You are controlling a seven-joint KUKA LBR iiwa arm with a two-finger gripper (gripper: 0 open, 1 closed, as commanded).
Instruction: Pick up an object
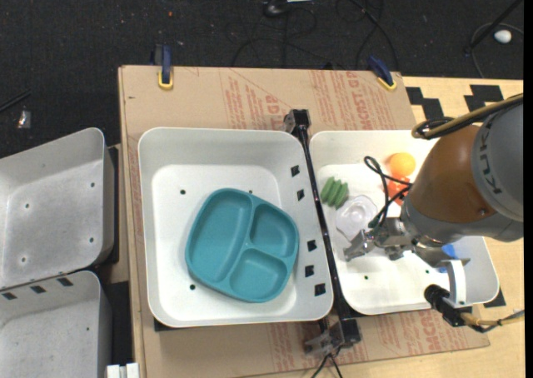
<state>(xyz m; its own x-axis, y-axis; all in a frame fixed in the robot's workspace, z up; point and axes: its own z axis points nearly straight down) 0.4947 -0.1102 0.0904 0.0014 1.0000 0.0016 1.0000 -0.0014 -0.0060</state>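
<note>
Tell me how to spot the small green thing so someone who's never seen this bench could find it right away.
Start at the two white bins side by side and take the right bin, the one the arm reaches into. Near its left wall, beside the black divider, lies a small ridged green object. It is the only green item there; its neighbours are a clear plastic piece and an orange ball.

I've got the arm (466, 181) coming in from the right, grey body w/ the orange band bulking just above the wrist, bent down over the right bin (479, 285). Wrist points left and a bit down toward the divider between the bins. The gripper (360, 249) sits low inside that bin, near its left wall. Jaws are dark and small from here; can't tell their spread.
</note>
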